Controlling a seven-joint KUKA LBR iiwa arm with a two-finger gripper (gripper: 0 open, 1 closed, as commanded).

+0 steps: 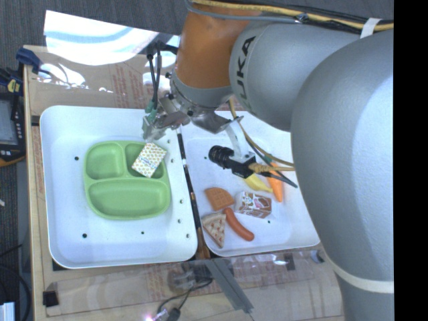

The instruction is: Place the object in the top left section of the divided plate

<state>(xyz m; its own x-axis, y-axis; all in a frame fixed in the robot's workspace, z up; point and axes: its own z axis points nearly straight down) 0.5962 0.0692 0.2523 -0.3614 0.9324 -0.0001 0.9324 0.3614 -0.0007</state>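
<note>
Green divided plate point(127, 199) sits in the left bin point(60, 239). A small packet point(149, 159) lies tilted in its top right section, just below my gripper point(157, 126). Whether my jaws are clenched or released, I cannot tell. The top left section lies leftward.

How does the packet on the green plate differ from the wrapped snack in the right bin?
The patterned packet is pale yellow-green and sits in the top right section of the divided plate in the left bin, just below the gripper. The wrapped snack is white and brown, lying among toy foods in the right bin. Both are small flat packets.
</note>
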